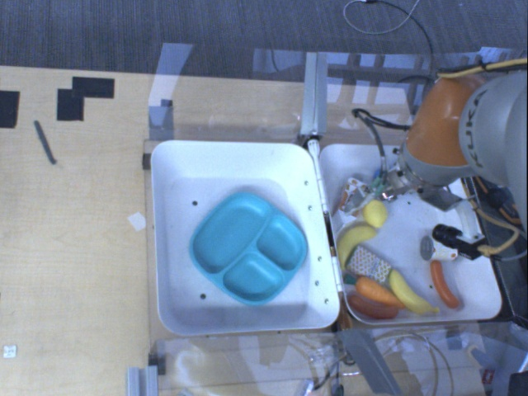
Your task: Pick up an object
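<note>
Grey and orange, our arm (470, 122) lowers its gripper (381, 184) into the right bin (487, 304); we cannot tell its state. Just below it sits a lemon (375, 214), then a banana (355, 239). Well left lies a blue plate (249, 247)

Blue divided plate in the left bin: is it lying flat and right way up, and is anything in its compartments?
Flat, right way up, nothing in it: the blue divided plate shows three bare compartments facing the camera.
</note>
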